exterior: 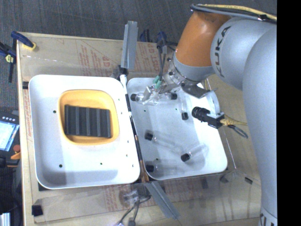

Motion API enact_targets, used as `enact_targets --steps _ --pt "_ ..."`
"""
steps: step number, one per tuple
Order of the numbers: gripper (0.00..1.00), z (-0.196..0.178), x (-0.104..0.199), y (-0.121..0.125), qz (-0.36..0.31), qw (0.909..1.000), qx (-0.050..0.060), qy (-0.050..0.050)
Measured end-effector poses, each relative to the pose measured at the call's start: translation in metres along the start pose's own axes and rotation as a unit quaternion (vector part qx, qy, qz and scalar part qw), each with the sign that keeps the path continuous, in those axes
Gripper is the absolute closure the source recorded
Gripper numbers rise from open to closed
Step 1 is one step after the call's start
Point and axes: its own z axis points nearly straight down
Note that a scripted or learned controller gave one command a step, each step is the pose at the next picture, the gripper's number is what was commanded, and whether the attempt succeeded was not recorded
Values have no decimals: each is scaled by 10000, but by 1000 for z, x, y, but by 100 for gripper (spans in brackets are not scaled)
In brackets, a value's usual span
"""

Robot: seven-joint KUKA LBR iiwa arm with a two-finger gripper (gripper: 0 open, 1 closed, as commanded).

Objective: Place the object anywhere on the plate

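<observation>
A clear tube (pixel 165 143) with black cap lies in the right bin (pixel 214 161); gripper (pixel 157 89) fingers unreadable; yellow plate (pixel 89 119) left.

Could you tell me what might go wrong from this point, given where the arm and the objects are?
The gripper works at the right bin's far corner, so the wall may block a grasp. The clear tubes look slippery and could roll. The yellow plate sits across the divider, so a loosely held object could drop short.

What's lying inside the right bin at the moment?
The right bin holds clear black-capped tubes; the gripper is at its far corner. The arm covers that corner's right part.
</observation>
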Motion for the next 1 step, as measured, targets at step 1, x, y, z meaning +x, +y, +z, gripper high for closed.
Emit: enact_targets --steps 1 --pt "100 13 47 53 -1426 9898 -4 -1"
